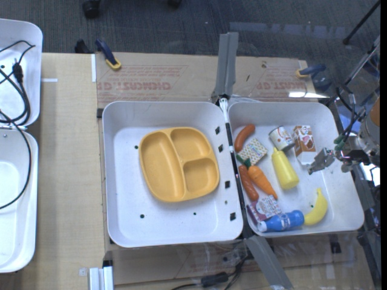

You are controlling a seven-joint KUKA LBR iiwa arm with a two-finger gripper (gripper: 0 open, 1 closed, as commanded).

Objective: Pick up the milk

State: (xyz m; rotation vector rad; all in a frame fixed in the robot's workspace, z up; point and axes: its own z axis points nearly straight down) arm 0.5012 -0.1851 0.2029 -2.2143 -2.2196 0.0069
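Closely packed, milk [304, 142] between can [280, 137] and mustard bottle [285, 168], fingers [317, 162] spread beside it, holding nothing

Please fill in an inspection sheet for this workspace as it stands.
Surface: two white bins, left bin, right bin, on a cardboard-covered bench.
Job's things: milk, a small carton lying in the right bin, ungrasped.
Clutter: yellow tray in the left bin; mustard, banana, carrot, blue bottle in the right.
Grippers: gripper over the right bin, beside the milk.
Cables: black cables, far left.
Surroundings: grey carpet, chair wheels.
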